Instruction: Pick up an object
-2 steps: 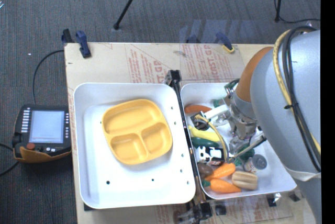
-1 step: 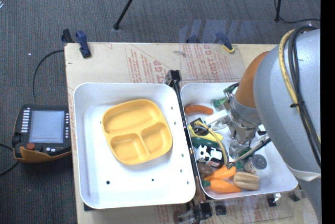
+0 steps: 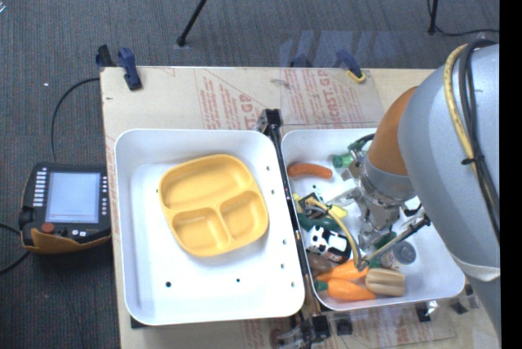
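Observation:
My gripper [image 3: 377, 243] hangs low over the right bin [image 3: 447, 280], its grey arm and orange wrist band covering the bin's right side. Around it lie small toys: an orange sausage [image 3: 310, 170] at the back left, a green piece [image 3: 343, 161] behind it, a black-and-white cow [image 3: 327, 240] just left of the gripper, two carrots [image 3: 347, 271] in front of it, and a tan bread-like piece [image 3: 386, 282] at the front. The view does not show anything held in the gripper.
The left bin [image 3: 130, 258] holds a yellow divided plate [image 3: 214, 203]. A dark green toy [image 3: 313, 214] lies near the wall between the bins. Clamps [image 3: 129, 68] grip the bench's back edge. A teach pendant [image 3: 69, 205] rests on the floor at left.

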Robot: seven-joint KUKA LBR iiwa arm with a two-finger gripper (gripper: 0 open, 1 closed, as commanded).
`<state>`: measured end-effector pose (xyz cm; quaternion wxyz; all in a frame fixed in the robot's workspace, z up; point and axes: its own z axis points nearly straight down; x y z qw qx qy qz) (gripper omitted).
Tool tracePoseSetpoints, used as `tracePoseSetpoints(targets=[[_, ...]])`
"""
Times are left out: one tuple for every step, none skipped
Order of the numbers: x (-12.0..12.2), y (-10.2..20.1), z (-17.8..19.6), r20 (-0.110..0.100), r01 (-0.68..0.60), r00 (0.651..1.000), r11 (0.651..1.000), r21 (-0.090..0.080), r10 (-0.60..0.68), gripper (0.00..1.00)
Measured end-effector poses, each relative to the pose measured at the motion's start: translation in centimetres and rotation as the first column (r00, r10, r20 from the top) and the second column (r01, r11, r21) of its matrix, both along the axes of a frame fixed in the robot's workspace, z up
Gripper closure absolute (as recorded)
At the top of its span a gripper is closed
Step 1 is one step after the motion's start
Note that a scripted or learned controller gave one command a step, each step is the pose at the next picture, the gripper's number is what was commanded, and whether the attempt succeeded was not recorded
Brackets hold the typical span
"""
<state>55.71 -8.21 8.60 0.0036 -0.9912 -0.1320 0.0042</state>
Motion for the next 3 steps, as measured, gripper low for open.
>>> tracePoseSetpoints(targets=[[1.1, -0.2, 0.0, 0.002, 0.066, 0.998, 0.998, -0.001, -0.066, 0.00], [0.5, 0.0, 0.0, 0.000, 0.071, 0.997, 0.997, -0.001, -0.071, 0.00], [1.9, -0.1, 0.0, 0.001, 0.058, 0.998, 0.998, 0.000, -0.058, 0.00]])
